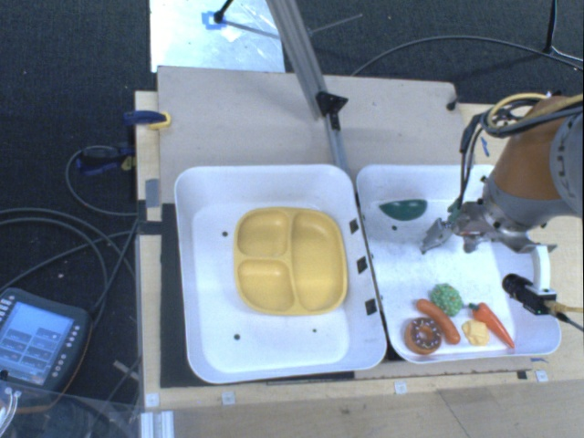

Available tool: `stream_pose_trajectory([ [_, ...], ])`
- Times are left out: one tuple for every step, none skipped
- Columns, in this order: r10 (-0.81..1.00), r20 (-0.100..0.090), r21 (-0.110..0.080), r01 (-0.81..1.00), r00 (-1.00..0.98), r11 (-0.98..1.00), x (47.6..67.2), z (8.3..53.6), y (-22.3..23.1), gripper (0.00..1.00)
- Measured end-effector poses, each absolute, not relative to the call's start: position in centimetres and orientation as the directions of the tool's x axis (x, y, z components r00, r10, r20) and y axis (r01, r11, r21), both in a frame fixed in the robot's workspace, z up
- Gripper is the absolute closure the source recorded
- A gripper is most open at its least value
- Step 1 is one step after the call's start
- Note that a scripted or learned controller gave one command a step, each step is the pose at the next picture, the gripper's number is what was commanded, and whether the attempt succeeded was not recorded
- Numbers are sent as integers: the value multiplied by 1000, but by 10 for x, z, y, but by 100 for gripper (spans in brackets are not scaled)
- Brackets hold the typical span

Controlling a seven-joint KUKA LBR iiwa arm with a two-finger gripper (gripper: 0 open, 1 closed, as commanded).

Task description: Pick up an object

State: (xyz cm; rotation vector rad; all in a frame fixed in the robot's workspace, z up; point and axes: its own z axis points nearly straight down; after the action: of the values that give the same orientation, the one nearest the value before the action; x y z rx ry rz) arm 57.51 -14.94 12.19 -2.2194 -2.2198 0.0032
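One carrot lies diagonally, tip lower-right; hand state cannot be told.

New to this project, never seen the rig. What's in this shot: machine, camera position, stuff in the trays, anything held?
One fixed camera looks down at a slant on a bench. The grey and orange robot arm reaches in from the right; its gripper hangs over the right bin. Nothing is visibly between its fingers. That bin holds toy food: a dark green bowl, broccoli, sausage, donut, carrot, and a small yellow piece. The left bin holds a yellow divided plate.
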Motion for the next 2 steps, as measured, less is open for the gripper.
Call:
stream_pose_trajectory([
  [1000, 0, 3, 1000, 0, 0, 577, 136, -149, 100],
  [1000, -2, 8, 1000, 0, 0, 573, 197, -156, 100],
])
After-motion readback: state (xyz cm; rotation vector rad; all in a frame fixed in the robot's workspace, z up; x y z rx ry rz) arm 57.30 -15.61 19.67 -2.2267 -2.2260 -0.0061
